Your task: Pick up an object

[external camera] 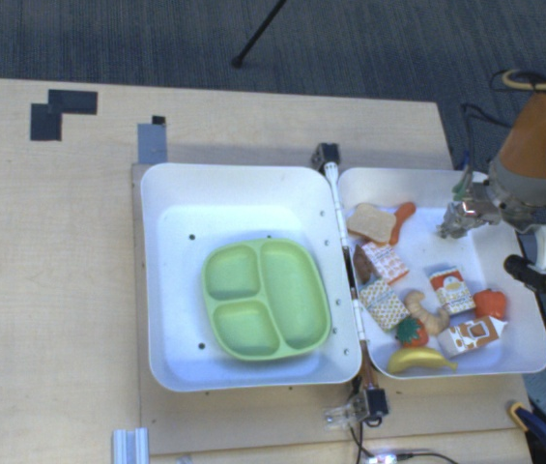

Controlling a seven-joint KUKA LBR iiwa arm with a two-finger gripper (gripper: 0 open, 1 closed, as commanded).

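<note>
Objects for picking sit jumbled in the right white shallow bin (533, 351): a tan bread slice (372, 223) at upper left w/ an orange carrot-like piece (404, 216) just beside it, small printed packets (385, 259) below, a red-and-white carton (449, 291), a red-orange round piece (491, 304), a yellow banana (418, 360) near the front wall, a small white house-print box (473, 334). Pincer (463, 215) – metallic, on the grey arm w/ orange band (539, 129) – hangs over that bin's upper right part, apart from the pile; can't tell whether it's spread or closed, and nothing visible in it. Left white bin (157, 259) holds a green three-compartment plastic tray (268, 300) – roughly centred. Both bins rest on the pale wooden surface (50, 288).
</note>
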